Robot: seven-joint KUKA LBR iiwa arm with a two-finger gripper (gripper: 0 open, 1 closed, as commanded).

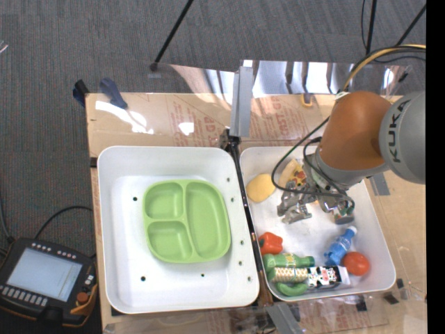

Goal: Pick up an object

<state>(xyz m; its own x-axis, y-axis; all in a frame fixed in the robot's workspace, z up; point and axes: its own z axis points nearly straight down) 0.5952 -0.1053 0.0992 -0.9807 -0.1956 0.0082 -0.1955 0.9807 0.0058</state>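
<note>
- On the bench [174,117], the left bin [118,172] holds a green divided plate [186,221] lying flat near its middle; it looks like light, stiff, smooth plastic, best taken by its raised rim.
- In the right bin [379,228], a pale yellow rounded piece [260,187] lies near the upper left corner; it seems light and smooth, and is best pinched across its narrow width.
- Lower down, an orange piece [271,242] sits just above a green packet [286,261] and a black-and-white tube [321,277] along the front wall; they are crowded and touching, so harder to grip cleanly.
- The tool [300,207] hangs over the bin's middle, nothing visibly between its fingers; whether it is spread or closed cannot be told.
- A blue bottle [341,245] and a red ball [356,263] lie at the right; the ball may roll and slip.
</note>
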